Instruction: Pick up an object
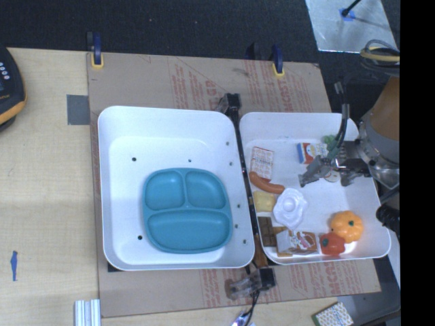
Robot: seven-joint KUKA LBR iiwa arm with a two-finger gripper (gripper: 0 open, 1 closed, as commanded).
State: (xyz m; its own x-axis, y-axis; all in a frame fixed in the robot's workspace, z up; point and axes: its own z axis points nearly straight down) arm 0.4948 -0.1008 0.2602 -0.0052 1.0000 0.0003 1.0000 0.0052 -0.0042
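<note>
— Over the right bin [353, 124], near its far right corner, hangs the claw [325, 170]. Do you see it?
— Yes. The arm [380, 138] comes in from the worktop's right edge, and the dark fingers [311, 176] point left over the bin floor. They look spread, with nothing between them.
— What lies close by?
— A small red, white and blue packet [309, 152] sits just beside the claw, toward the bin's far wall. A white crumpled piece [289, 207] lies nearer the middle, and a sausage [266, 183] rests by the left wall with a printed card [262, 161] beyond it.
— And the near edge?
— An orange pumpkin-shaped toy [346, 225] sits toward the near right corner, touching a red toy [332, 244]. A flat printed packet [299, 243] lies left of them along the near wall.
— The left bin [115, 134]?
— It carries a blue divided plate [187, 209], lying flat toward its near side.
</note>
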